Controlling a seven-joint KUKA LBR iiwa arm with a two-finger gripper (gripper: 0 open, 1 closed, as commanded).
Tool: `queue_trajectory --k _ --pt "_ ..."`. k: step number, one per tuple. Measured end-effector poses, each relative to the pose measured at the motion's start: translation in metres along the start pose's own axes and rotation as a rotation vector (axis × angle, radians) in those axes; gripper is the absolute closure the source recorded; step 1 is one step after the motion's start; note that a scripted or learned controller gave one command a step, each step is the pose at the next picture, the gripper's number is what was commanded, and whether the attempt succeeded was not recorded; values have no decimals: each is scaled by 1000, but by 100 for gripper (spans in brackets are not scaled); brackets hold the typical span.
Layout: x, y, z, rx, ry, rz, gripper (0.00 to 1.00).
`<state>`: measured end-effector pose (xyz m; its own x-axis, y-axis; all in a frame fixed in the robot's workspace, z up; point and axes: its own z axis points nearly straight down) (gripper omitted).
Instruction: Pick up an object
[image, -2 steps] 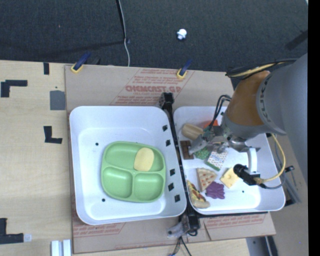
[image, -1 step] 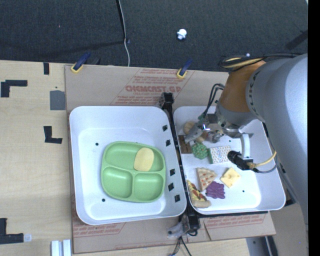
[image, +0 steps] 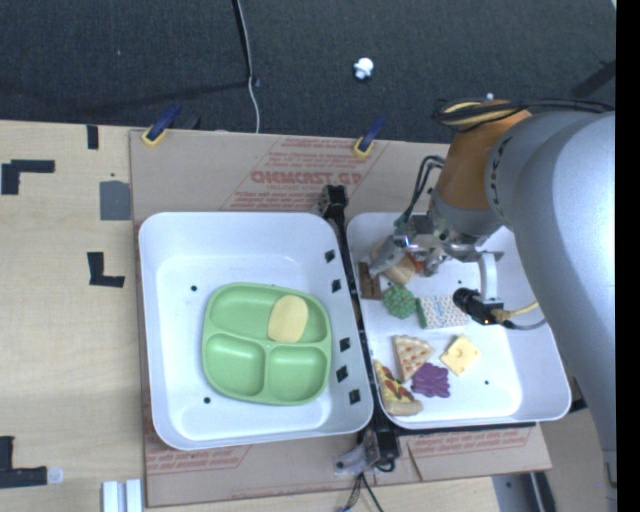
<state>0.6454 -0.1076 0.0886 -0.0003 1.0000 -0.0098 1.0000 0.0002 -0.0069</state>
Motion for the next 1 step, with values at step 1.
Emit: queue_trajectory --k 1 --pt "4 -2 -8 6 8 0 100"
